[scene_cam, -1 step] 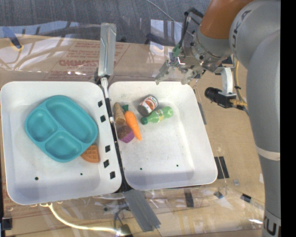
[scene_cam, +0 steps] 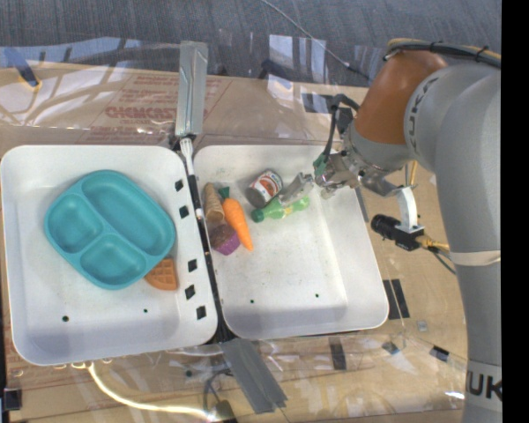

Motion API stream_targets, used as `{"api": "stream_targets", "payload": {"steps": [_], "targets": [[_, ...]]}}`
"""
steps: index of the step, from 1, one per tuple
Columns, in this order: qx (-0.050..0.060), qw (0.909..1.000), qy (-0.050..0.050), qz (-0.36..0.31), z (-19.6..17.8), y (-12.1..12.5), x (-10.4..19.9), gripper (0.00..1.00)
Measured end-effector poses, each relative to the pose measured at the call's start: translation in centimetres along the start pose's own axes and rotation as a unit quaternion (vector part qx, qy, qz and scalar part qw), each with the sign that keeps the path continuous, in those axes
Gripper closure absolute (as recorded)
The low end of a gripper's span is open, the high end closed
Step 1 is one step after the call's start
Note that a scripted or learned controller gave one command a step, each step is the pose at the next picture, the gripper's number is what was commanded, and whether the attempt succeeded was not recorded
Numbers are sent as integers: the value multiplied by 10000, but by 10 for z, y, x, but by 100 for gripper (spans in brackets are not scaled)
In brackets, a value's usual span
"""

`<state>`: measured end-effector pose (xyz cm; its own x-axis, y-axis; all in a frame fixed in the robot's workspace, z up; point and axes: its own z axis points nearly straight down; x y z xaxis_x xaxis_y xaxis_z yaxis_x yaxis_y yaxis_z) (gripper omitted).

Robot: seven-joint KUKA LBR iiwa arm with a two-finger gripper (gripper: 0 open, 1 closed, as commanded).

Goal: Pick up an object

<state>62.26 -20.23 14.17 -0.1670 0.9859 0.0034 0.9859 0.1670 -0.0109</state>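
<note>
Two shallow white bins sit side by side on a bench covered in brown cardboard and clear plastic sheeting, with strips of grey tape at the seam between them; beyond the bench's far edge the floor is dark and ribbed. The left bin (scene_cam: pixel 35 324) holds a teal divided plate (scene_cam: pixel 110 227) and, touching the plate's near right edge, a small orange waffle-like piece (scene_cam: pixel 162 277). The right bin (scene_cam: pixel 335 298) has its things gathered in the far left part: a small can with a red label (scene_cam: pixel 266 186) lying on its side, a green piece (scene_cam: pixel 278 208) just beside it, an orange carrot (scene_cam: pixel 238 223) slanting down toward the near side, a brown piece (scene_cam: pixel 214 205) along the dividing wall, and a purple piece (scene_cam: pixel 227 242) below that, touching the carrot.

The arm (scene_cam: pixel 441 139) (grey, its orange band showing near the top right) reaches in from the right and bends down over the far right part of the right bin. The gripper (scene_cam: pixel 301 186) is low, right next to the can and over the end of the green piece. Whether anything sits between its tips cannot be told from this angle, nor how they stand.
</note>
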Motion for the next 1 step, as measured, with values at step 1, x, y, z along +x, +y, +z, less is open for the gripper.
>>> {"api": "stream_targets", "payload": {"steps": [1], "targets": [[-30,9728,6,2318,51,12,73,0]]}}
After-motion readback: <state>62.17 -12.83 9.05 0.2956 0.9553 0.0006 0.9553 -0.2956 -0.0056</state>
